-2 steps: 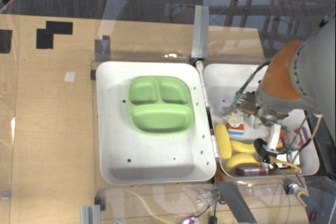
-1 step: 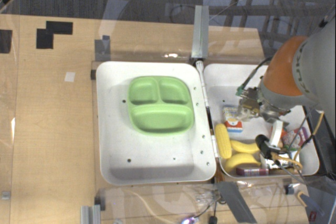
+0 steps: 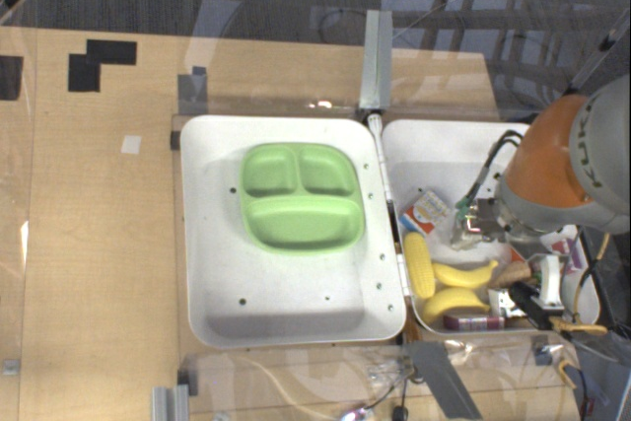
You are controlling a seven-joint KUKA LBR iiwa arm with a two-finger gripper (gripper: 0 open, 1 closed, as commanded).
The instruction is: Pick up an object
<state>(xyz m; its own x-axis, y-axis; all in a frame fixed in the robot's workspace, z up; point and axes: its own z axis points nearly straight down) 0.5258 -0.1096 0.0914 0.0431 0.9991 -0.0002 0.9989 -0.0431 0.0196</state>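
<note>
I cannot tell the tool's [image 3: 471, 224] state, so it should drop straight onto the banana [image 3: 463, 274] and squeeze its middle.

Single fixed overhead camera, slanted down, both bins [image 3: 197, 212] framed

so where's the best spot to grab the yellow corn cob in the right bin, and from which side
Probably across the middle of the yellow corn cob, coming straight down from above. It lies flat along the left wall of the right white bin, lengthwise toward the camera, so the fingers should close across its narrow width. The wall and the yellow banana leave little room either side.
</note>
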